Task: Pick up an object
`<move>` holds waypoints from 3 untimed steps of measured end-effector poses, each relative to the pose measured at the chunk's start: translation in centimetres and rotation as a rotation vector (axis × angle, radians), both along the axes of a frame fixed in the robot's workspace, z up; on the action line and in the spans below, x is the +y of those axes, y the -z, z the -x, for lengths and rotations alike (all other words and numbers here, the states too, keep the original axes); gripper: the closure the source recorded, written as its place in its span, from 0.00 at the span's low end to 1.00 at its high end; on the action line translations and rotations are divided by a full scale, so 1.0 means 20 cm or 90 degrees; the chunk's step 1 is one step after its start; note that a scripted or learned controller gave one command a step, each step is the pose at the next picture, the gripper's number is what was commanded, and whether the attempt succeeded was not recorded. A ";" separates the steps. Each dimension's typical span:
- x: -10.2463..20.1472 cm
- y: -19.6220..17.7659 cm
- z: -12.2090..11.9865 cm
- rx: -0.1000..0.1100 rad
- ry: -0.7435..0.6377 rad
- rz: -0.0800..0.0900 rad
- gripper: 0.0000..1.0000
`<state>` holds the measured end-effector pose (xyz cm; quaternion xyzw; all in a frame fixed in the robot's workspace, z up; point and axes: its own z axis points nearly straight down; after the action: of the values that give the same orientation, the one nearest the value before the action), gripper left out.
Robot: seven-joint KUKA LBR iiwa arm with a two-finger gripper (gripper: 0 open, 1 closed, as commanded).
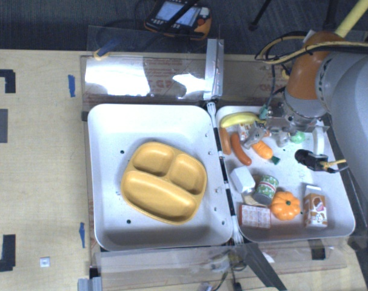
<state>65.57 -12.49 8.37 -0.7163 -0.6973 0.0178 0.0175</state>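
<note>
In the camera view the arm (305, 80) comes in from 2 o'clock. Its gripper (259, 137) hangs low over the right bin (344, 220), at about 11 o'clock of that bin. How far the gripper is open cannot be told, and nothing can be seen held in it.

All the loose things lie in the right bin:
- A banana (237, 120) lies along the rim at 10 to 11 o'clock, just beside the gripper.
- A sausage (239, 151) lies slantwise at 10 o'clock, below the banana.
- A carrot (263, 150) sits right under the gripper, at its 6 o'clock. Whether the two touch is not clear.
- A small green piece (297, 137) lies at 1 o'clock.
- A white block (242, 178) is at 9 o'clock.
- A green can (267, 188) lies just beside the white block, near the bin's middle.
- A small pumpkin (285, 205) sits at 6 o'clock, touching the can.
- A flat packet (255, 216) lies at 7 o'clock against the rim.
- A carton (315, 206) is at 5 o'clock.

The left bin (111, 120) holds a yellow tray (163, 180) with three hollows, turned a little and near the bin's middle.
</note>
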 end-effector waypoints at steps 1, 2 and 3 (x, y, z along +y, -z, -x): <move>0.02 -0.05 0.00 -0.001 -0.001 -0.001 1.00; 0.02 -0.05 0.00 -0.001 -0.001 -0.001 0.00; -0.17 -0.01 0.11 -0.029 -0.076 -0.006 0.00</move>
<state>63.38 -15.83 8.54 -0.6738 -0.7389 -0.0007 0.0034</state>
